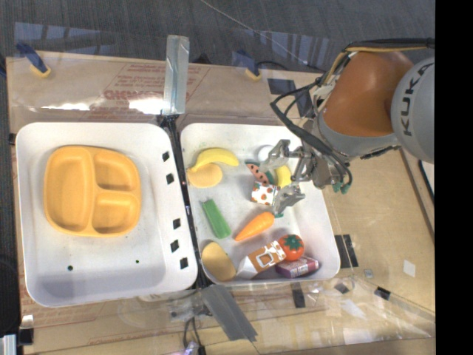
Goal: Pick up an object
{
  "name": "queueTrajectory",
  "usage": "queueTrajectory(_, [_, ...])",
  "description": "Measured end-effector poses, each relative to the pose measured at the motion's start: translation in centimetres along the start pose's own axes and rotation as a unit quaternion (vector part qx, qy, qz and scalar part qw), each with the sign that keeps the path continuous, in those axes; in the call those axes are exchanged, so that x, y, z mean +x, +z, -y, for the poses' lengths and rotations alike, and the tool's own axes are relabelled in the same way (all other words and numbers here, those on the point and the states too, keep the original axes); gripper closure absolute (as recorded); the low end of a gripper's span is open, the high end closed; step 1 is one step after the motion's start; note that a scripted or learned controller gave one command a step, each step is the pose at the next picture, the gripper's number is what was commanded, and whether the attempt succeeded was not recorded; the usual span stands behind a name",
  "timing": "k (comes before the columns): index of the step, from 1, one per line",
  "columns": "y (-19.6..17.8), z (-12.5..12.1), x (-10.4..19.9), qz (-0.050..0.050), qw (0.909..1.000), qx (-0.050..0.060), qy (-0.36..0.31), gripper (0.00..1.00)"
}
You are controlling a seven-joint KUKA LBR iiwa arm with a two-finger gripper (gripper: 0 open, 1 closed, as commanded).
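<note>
My gripper point(284, 176) hangs over the upper right part of the right bin point(319, 198), its two fingers spread open, one finger point(278, 154) toward the back and the other toward the front. A small yellow object point(283, 175) lies in the gap between them; I cannot tell whether either finger touches it. Just left of the gripper sit a small white and orange spotted toy point(261, 194) and a red spotted piece point(254, 171). An orange carrot point(254, 226) lies just in front of the lower finger.
The right bin also holds a banana point(216, 157), a pale orange disc point(203, 175), a green stick point(216, 218), a tan oval point(215, 261), an orange box point(266, 257), a tomato point(292, 246) and a purple box point(297, 268). A yellow divided plate point(92, 189) lies in the left bin point(29, 220).
</note>
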State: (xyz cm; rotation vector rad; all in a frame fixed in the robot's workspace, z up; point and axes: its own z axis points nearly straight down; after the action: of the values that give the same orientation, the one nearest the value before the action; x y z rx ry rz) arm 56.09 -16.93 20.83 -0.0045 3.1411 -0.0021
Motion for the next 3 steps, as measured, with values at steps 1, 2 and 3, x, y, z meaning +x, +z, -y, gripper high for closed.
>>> queueTrajectory(1, [9.4,1.0,6.1,0.012,0.9995,0.003,-0.030,0.00])
queueTrajectory(2, [9.6,-3.2,5.2,0.022,0.9990,0.009,-0.039,0.00])
queueTrajectory(3, [11.2,-6.9,4.6,0.008,0.9902,0.002,-0.139,0.00])
